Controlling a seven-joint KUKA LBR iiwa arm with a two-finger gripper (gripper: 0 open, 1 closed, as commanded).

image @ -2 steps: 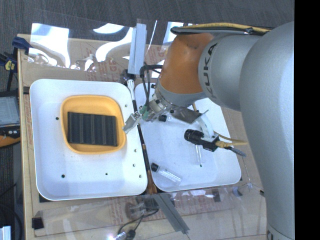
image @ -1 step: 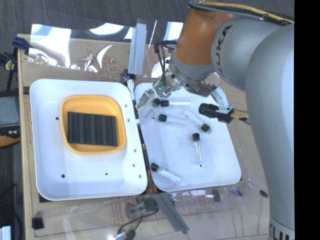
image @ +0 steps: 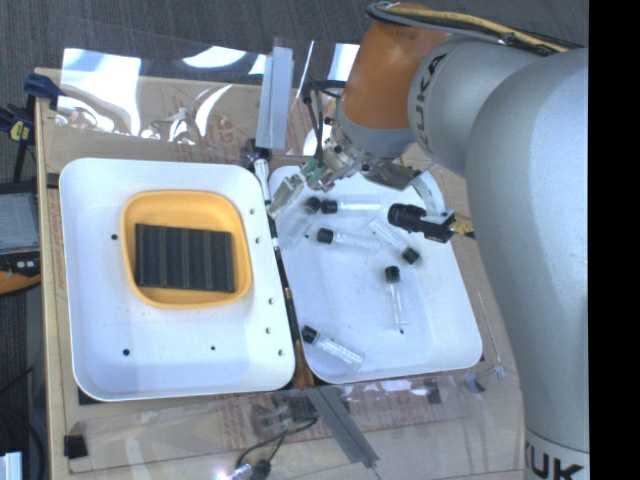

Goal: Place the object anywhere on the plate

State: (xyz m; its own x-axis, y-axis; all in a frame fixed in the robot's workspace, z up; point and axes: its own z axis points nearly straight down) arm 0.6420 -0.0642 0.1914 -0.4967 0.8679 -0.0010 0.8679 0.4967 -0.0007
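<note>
Lying scattered in the right bin (image: 455,343), several clear vials (image: 398,306) with black caps are sitting below and right of the claw (image: 318,175), long axes pointing various ways; which one counts as the object is unclear. Claw state: cannot tell. Yellow plate (image: 186,210) is resting in the left bin (image: 90,348), well left of the claw.

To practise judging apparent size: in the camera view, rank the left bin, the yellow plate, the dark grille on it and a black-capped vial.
1. left bin
2. yellow plate
3. dark grille
4. black-capped vial, clearly smallest
</note>
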